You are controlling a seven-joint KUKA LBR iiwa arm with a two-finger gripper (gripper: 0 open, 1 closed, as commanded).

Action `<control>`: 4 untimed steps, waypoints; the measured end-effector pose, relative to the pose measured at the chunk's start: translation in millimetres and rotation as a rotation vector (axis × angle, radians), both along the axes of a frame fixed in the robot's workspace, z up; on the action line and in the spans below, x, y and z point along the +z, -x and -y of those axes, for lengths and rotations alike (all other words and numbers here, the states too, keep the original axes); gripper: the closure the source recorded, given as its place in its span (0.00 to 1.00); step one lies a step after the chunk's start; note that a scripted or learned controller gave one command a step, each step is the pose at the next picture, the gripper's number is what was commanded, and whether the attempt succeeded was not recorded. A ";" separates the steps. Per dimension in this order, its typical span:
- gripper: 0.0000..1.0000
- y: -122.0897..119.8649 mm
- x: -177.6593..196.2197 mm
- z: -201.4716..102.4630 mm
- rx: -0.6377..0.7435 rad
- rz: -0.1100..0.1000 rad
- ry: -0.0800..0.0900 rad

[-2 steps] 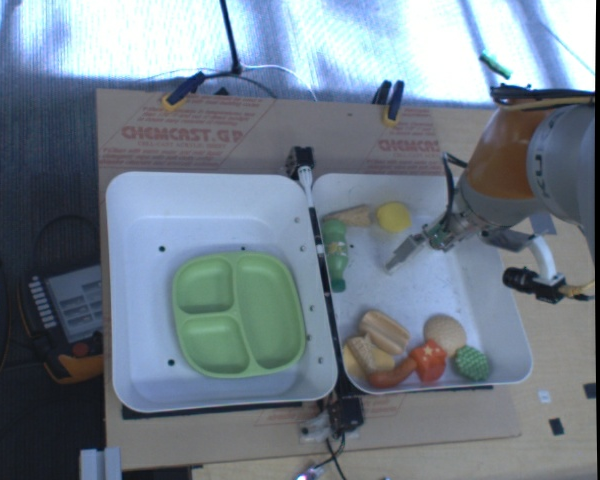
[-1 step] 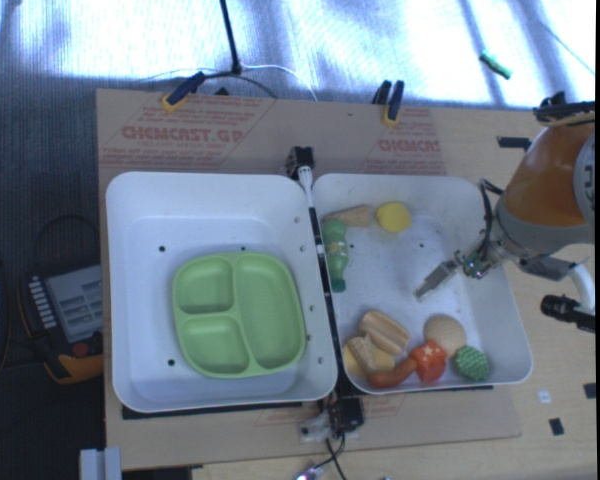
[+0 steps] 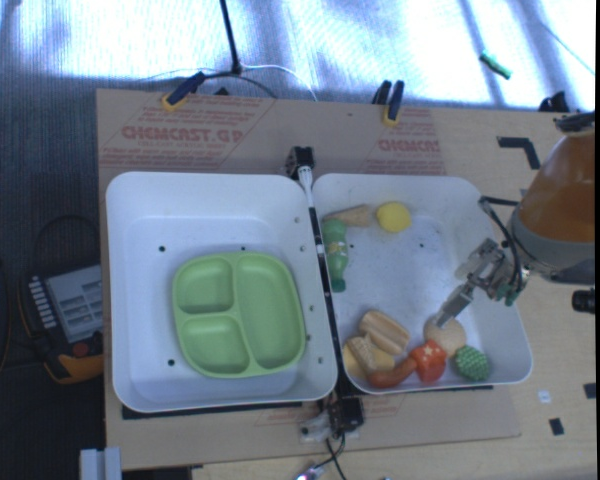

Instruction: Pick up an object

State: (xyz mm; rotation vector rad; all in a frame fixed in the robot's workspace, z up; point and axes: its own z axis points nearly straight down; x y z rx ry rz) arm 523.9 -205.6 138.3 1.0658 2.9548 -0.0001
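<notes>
The jaws [image 3: 448, 315] hang low in the right bin [image 3: 420, 258]; how they stand, I can't tell. Just below sits a pale round toy [image 3: 450, 336], probably light, hard, slippery; best gripped across its middle.

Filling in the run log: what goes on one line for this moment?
gripper low in right bin | over toy food pile by beige piece | nothing seen held | green plate in left bin
</notes>
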 end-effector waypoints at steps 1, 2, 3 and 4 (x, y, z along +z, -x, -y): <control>0.00 -55.9 -48.9 18.7 0.184 0.005 0.003; 0.00 -111.4 -48.0 18.6 0.321 0.006 0.004; 0.00 -129.5 -49.1 19.7 0.716 0.009 0.009; 0.00 -145.1 -47.2 -54.5 0.784 -0.007 0.003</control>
